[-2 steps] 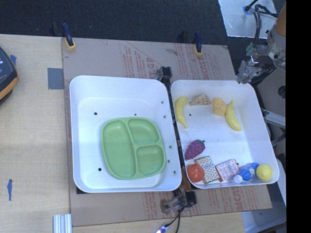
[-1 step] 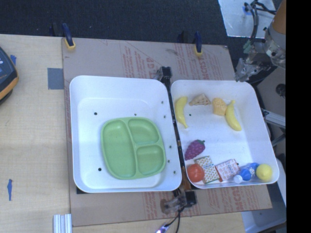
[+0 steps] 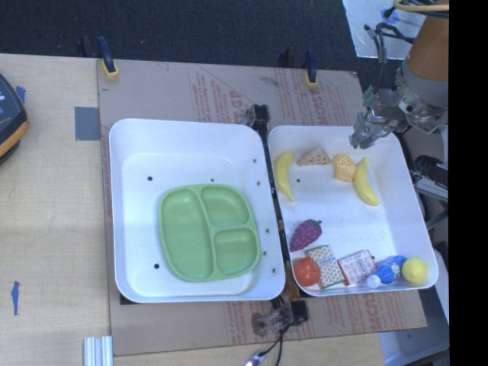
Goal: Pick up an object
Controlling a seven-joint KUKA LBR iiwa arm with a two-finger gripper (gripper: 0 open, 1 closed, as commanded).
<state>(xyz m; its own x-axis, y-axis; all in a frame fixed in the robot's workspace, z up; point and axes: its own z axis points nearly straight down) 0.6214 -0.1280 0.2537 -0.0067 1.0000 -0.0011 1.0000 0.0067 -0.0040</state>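
My gripper [image 3: 364, 137] hangs over the far right corner of the right bin [image 3: 343, 208], just above the yellow-orange piece [image 3: 344, 167] and the upper tip of a banana [image 3: 365, 183]. Nothing shows between its fingers. In the same bin lie a second banana [image 3: 284, 175], a tan wedge [image 3: 313, 158], a purple grape bunch [image 3: 305, 234], a red tomato [image 3: 306, 271], two small printed packets [image 3: 341, 268], a blue-and-white bottle [image 3: 385, 272] and a yellow ball [image 3: 414, 270].
The left bin [image 3: 130, 204] holds a green divided plate [image 3: 209, 232]. A black clip [image 3: 260, 116] sits where the bins meet at the back, another fitting [image 3: 278, 317] at the front. Blue clamps [image 3: 107, 59] hold the cardboard.
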